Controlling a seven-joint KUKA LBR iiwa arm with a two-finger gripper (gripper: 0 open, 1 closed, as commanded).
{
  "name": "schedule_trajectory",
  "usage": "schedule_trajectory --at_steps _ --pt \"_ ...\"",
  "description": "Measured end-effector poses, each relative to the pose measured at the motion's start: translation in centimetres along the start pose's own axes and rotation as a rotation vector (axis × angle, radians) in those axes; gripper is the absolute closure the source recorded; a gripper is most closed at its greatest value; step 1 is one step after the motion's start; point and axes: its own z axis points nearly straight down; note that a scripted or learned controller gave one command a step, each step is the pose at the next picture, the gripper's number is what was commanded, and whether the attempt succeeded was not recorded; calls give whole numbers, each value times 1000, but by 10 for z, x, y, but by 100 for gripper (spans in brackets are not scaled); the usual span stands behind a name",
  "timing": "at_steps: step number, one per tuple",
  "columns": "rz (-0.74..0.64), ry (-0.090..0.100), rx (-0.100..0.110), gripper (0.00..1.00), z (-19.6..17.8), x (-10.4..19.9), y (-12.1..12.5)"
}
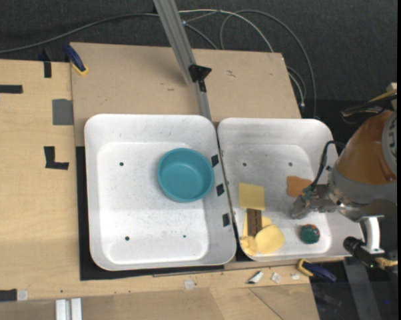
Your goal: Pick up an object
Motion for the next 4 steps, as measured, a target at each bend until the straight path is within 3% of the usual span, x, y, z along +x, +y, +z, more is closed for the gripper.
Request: schedule_trajectory --at_steps 2,3,4 --pt "0 -2 -6 100 -108 5 10" --pt "1 0 -2 100 -115 6 11" --pt "-5 2 0 100 -107 59 33"
